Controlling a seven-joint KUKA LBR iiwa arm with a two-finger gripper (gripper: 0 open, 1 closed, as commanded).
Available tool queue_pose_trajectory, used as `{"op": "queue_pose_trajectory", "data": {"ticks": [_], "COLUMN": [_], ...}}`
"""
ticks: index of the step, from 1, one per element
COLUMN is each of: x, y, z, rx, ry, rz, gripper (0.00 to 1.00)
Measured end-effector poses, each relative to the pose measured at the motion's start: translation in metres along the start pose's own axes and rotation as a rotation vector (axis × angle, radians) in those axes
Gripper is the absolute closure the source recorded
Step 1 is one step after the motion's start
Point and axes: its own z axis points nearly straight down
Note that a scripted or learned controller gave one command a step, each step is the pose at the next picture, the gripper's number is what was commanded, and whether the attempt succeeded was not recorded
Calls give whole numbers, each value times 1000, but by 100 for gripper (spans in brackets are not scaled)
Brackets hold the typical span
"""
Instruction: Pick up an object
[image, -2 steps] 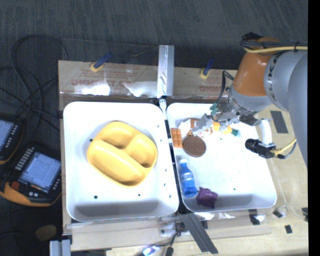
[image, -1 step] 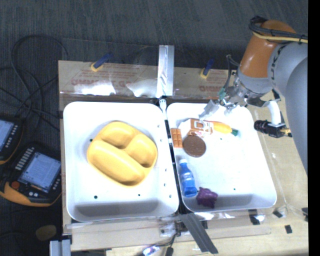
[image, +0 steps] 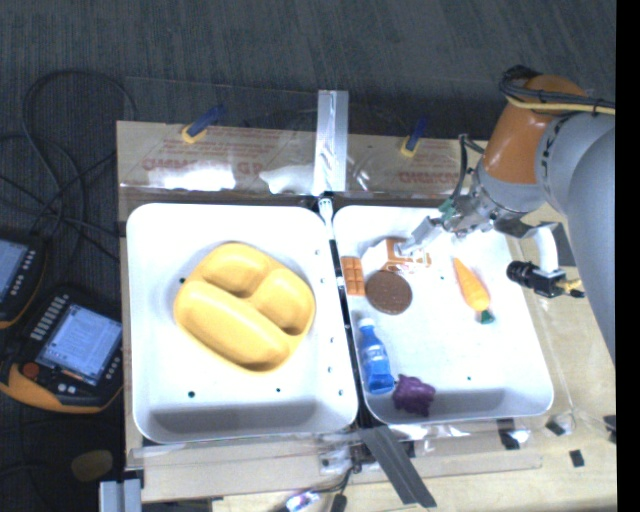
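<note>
Bins first: the shallow white left bin (image: 150, 400) carries a big yellow lumpy plastic shape (image: 244, 304), and the shallow white right bin (image: 520, 370) holds everything else. Beside the round brown disc (image: 388, 293) lie an orange carrot toy (image: 470, 286) to its right, a blue bottle (image: 375, 358) below it, and a purple block (image: 413, 394) lower still. Just above the disc, over an orange-and-white card (image: 410, 262), hovers the gripper (image: 416, 238); whether it is released or clenched cannot be told.
</note>
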Motion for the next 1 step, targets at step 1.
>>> {"op": "queue_pose_trajectory", "data": {"ticks": [1], "x": [-12], "y": [-51], "z": [9], "rx": [-25], "ry": [-6], "rz": [50], "gripper": [0]}}
